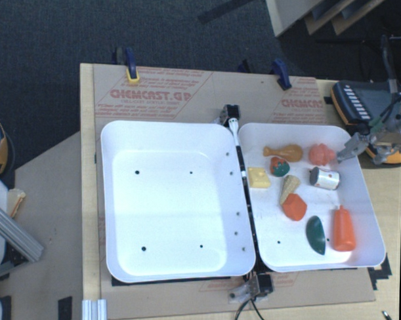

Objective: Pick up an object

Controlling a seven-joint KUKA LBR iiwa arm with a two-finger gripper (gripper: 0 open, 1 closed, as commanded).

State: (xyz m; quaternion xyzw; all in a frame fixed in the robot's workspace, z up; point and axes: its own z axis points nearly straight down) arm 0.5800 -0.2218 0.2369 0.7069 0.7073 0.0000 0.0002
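Nine toys (294,207) crowd the right bin (370,195); left bin (121,186) open.

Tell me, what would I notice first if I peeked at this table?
Probably the bunch of colourful toy foods crowded in the right bin: an orange bottle and a dark green piece near its front edge, a chicken leg and a pink lump at the back. The gripper sits at that bin's back right rim, by the pink lump.
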